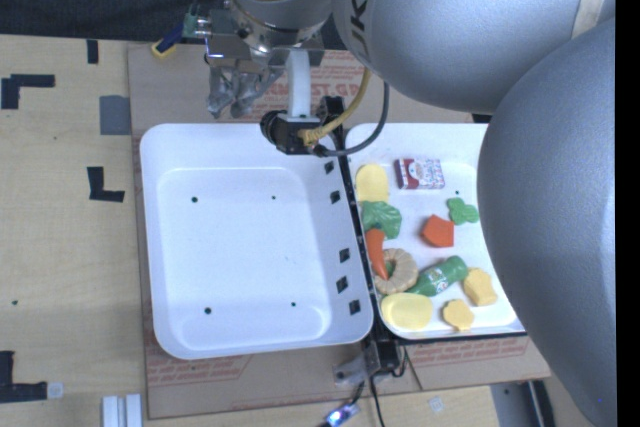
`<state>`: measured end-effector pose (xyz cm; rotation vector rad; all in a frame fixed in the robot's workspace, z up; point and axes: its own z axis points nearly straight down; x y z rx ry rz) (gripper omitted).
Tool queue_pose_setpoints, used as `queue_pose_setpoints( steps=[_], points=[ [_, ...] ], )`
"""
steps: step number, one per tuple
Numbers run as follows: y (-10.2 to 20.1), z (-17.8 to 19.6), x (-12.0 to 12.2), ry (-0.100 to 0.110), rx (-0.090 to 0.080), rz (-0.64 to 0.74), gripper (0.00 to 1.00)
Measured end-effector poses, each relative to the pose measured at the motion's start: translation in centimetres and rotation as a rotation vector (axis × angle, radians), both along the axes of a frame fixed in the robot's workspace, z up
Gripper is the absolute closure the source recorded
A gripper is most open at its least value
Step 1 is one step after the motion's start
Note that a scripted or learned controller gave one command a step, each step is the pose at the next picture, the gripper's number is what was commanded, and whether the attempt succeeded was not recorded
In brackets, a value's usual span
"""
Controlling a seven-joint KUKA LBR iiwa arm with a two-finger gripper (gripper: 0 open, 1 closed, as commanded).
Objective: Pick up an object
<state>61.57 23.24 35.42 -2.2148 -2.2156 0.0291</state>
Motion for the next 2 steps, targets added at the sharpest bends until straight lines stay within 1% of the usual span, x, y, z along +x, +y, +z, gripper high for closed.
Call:
queue_pose_setpoints(
  steps=[1,2],
  points=[
    [-0.3,9.2,5.4,-0.028,0.009,0.001,1.0],
    [0.2,18.7,5.2,-0.028,0.011,0.004,1.0]
  ],
)
